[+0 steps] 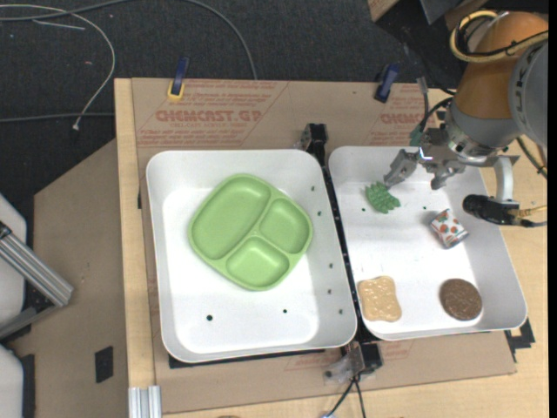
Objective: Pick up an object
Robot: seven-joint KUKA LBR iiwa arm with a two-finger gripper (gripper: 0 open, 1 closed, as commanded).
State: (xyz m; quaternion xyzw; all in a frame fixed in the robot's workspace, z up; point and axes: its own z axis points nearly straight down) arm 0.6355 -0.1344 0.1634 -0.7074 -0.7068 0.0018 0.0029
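Observation:
The right bin (409, 251) holds several small objects. A green leafy piece (381, 198) lies near its back left. A white block with red spots (447, 228) sits toward the right wall. A tan cracker (379, 300) and a brown round cookie (459, 299) rest near the front edge. My gripper (414, 179) hangs over the back of this bin, just above and right of the green piece. Its fingers are spread open with nothing between them.
The left bin (174, 303) carries a green divided plate (251, 231). A black clamp (314, 138) sits at the back between the bins. Blue clips (179, 78) hold the cardboard sheet under the bins. Cables trail on the dark floor behind.

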